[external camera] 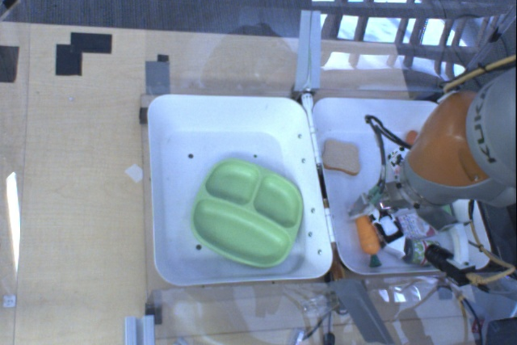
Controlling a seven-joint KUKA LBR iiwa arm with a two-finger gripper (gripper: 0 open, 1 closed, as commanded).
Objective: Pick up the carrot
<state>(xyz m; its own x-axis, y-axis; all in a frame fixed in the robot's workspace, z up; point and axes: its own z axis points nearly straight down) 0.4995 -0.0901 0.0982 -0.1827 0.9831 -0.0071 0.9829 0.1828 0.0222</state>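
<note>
Currently I find the carrot (368,235) near the front edge of the right bin (347,258), just beside the gripper (386,216); whether that tool is spread or pressed together I cannot tell. I judge it light, stiff, smooth; grip mid-body.

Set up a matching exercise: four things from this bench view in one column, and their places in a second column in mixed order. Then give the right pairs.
Things:
1. carrot
2. green divided plate
3. slice of bread
4. gripper

Places:
A. in the left bin
B. upper left part of the right bin
C. low in the right bin, near its front wall
D. at the end of the arm, right beside the carrot

Pairs: 1-C, 2-A, 3-B, 4-D
</note>
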